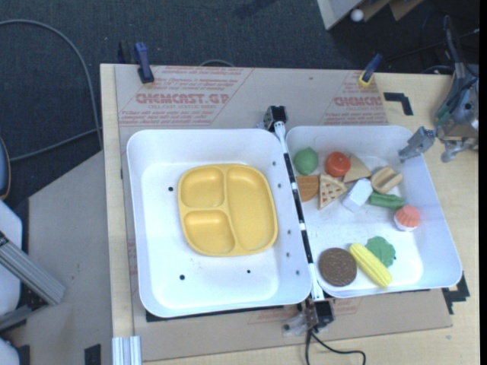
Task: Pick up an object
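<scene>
1. The bench [228, 97] is a flat tan board with red lettering printed on it, and there's a blue clamp [141, 61] at its far left corner.
2. Two shallow white plastic bins sit side by side on it, edges touching. The left bin [152, 280] has a glossy yellow three-section plate [227, 208] with rounded corners in it.
3. The right bin [437, 257] has all the toy food: a green ball-shaped thing [306, 160], a red tomato [337, 163], a tan pizza-ish wedge [330, 191], a white block [357, 195], a bun-like sandwich [386, 179], a green pod [387, 200] and a pink-orange round piece [407, 218]. At the near end there's a brown round cookie [336, 267], a yellow corn cob [370, 264] and broccoli [381, 249].
4. The gripper [431, 146] hangs over the right bin's far right corner, metal-grey, well apart from the food. Fingers look spread pretty wide, with nothing between them and touching nothing.
</scene>
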Motion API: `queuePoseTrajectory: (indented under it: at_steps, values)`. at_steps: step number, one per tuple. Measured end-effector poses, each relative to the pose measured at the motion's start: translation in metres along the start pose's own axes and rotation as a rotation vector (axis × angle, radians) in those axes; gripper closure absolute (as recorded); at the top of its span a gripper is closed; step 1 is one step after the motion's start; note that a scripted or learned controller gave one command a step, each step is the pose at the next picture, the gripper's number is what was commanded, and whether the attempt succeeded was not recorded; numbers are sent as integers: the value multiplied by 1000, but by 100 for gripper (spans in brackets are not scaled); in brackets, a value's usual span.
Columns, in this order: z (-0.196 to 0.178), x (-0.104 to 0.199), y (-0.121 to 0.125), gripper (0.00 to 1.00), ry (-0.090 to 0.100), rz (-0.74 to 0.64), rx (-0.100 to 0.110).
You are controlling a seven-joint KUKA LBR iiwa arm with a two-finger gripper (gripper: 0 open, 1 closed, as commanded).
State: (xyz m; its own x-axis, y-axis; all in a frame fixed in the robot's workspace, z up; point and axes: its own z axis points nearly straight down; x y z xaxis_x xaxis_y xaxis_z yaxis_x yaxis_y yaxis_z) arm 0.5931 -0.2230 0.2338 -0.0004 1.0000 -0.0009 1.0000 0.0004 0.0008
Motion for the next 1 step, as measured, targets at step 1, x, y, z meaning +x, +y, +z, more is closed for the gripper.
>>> queuePoseTrajectory:
  at_steps: [1]
  values:
    - [120, 22, -64, 0, -1, 1, -3]
